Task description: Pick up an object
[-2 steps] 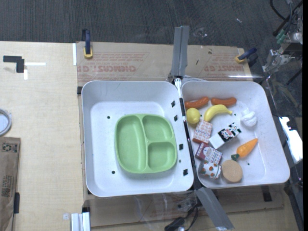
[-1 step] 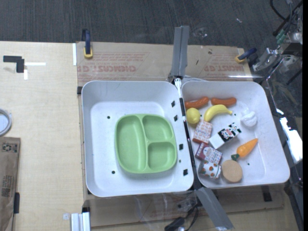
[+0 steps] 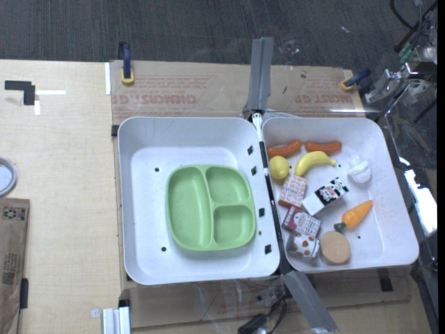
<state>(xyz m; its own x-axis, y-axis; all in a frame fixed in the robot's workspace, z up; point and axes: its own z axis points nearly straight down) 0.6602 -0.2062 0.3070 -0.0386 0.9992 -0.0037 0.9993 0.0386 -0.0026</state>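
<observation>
Round cookie (image 3: 336,248) sits at right bin's (image 3: 398,186) near edge, toys clustered behind it. Banana (image 3: 314,162) long axis runs left-right. Claw state: cannot tell; arm enters from the right.

Even, fairly bright light falls from above. The two white bins (image 3: 132,207) look close to overexposed, with soft, faint shadows under their rims. The green tray (image 3: 211,207) shows a mild sheen. The picture is slightly soft and grainy; the dark floor (image 3: 208,12) at the top is dim.
</observation>
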